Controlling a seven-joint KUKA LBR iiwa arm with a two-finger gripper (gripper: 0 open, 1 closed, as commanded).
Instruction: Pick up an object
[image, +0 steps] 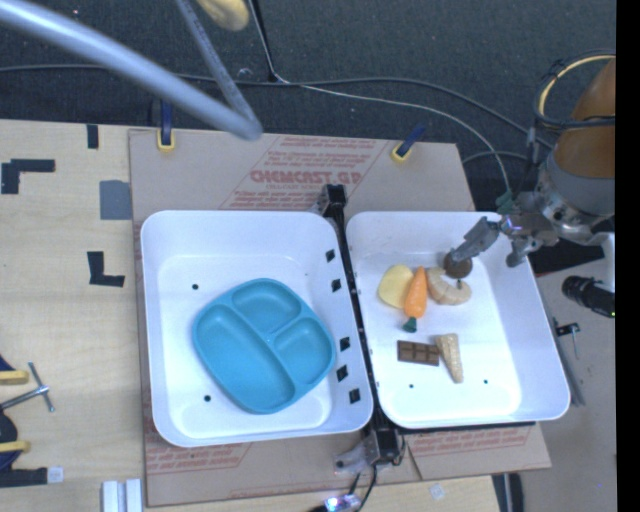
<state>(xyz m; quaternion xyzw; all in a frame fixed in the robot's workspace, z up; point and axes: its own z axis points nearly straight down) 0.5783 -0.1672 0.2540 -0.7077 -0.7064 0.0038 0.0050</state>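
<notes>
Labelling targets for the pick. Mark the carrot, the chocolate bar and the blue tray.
carrot (416, 291): camera view, middle of its orange body.
chocolate bar (418, 352): camera view, centre of the brown slab.
blue tray (262, 344): camera view, ridge between its compartments.

Right bin: orange carrot (417, 291) btwn yellow piece (395, 284) & beige piece (450, 292); brown choc bar (418, 353), tan wedge (452, 356) below.

A robotics lab bench, seen from above.
We see two white bins (160, 300) clamped onto a printed cardboard sheet (300, 175) over a plywood bench (60, 320) marked with black tape, with cables (400, 100) trailing across dark carpet and a grey robot arm (575, 175).
</notes>
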